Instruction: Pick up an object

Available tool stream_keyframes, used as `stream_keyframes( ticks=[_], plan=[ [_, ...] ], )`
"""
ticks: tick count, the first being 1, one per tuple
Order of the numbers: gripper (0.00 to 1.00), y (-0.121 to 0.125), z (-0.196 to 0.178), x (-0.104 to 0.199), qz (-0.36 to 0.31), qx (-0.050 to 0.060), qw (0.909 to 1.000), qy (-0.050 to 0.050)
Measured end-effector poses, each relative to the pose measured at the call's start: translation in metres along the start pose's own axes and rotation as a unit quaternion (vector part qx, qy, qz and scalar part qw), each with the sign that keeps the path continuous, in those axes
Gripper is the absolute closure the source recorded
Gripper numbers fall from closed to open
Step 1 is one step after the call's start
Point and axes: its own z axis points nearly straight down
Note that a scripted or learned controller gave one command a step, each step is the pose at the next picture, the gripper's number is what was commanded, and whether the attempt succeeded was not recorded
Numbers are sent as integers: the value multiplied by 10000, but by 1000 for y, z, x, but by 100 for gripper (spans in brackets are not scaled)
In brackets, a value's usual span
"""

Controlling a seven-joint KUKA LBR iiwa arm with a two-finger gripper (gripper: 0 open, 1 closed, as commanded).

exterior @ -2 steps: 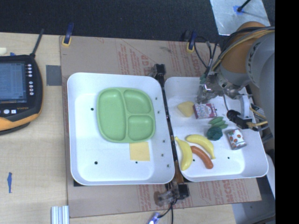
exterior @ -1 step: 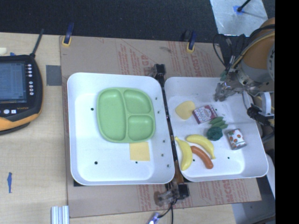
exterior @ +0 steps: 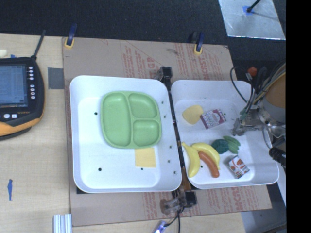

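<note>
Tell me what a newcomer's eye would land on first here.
First the green divided plate in the middle of the left bin, with a flat yellow square just below it. Then the right bin's cluster of toy food: a banana, a hot dog and small packets, with the gripper at its right edge.

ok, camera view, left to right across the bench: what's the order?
Teach pendant → green divided plate → yellow cheese slice → yellow chip → small carton → broccoli piece → hand.
</note>
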Motion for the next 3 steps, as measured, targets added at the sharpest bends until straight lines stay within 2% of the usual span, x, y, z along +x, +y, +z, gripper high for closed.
stream_keyframes(
  ticks=[1, 2, 3],
  plan=[
    [0, -1, 15, 16, -6, 2, 10000, 5],
    [0, 72, -73, 61, -2, -20, 10000, 6],
    [0, 5, 16, 59, -5, 5, 10000, 3]
  ],
)
